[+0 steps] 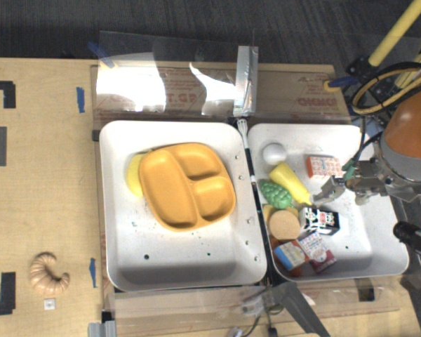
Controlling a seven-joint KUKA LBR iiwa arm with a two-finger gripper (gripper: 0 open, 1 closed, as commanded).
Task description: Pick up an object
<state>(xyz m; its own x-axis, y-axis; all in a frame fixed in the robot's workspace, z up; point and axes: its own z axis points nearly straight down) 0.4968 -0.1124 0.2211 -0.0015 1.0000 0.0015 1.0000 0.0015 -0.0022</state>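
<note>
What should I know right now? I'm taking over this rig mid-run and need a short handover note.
Gripper: low over the right white bin, nothing visibly between its fingers; open or shut is unclear.
Things: yellow corn-shaped toy, green leafy toy, round tan disc, black-and-white carton and small red-white box lie in the right bin; orange divided tray sits in the left white bin.
Done: no pick.
Left: grasp and lift one object.

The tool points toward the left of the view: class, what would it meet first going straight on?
Probably the yellow corn toy beside the tool, though height above the right bin is unclear.
</note>
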